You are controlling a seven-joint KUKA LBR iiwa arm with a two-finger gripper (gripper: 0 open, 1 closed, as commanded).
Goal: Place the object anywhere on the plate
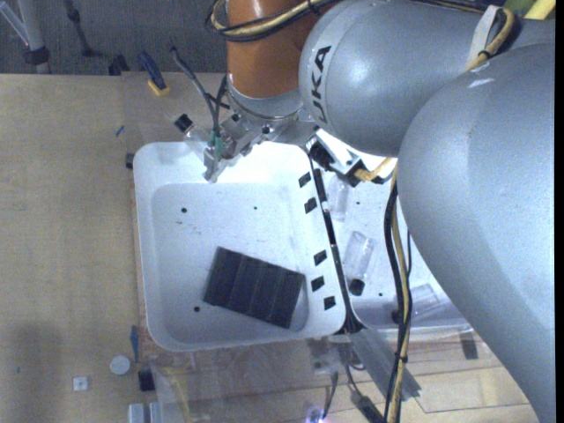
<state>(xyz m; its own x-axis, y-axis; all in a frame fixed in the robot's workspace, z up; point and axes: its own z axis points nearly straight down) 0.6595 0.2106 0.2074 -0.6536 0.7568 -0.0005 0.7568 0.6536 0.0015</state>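
Note:
A dark, ribbed rectangular plate [254, 287] lies flat on the floor of the left bin [167, 236], toward its near side. My gripper [214, 159] hangs over the bin's far left corner, well away from the plate, below the orange band of the wrist. Something small and greenish shows at the gripper's tip, too small to identify. The arm's bulk hides most of the right bin [370, 236].
A clear plastic item [358, 250] and a small dark piece [356, 285] lie in the visible strip of the right bin. Black tabs [319, 258] line the divider between the bins. Cables hang from the arm, and small parts lie on the wooden bench [62, 236].

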